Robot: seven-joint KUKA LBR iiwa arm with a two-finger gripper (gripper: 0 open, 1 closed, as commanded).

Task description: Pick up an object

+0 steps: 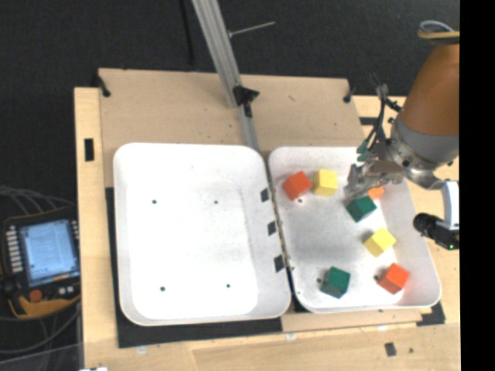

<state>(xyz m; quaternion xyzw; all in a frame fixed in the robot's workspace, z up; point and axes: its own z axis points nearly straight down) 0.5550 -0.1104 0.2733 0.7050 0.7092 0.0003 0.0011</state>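
The right white bin (418,296) holds several small blocks. A red-orange block (296,185) and a yellow block (326,182) lie near its far left corner. A dark green block (360,207) sits just below my gripper (363,179), which hangs over the bin's far right part. A sliver of an orange block (377,193) peeks out beside the gripper, partly hidden by it. Further forward lie a second yellow block (380,242), a second green block (336,281) and an orange-red block (394,277).
The left white bin (193,230) lies beside the right one, joined by dark clips (272,226). A metal pole (220,45) slants up from the bench behind the bins. A tablet (46,252) sits off the bench's left.
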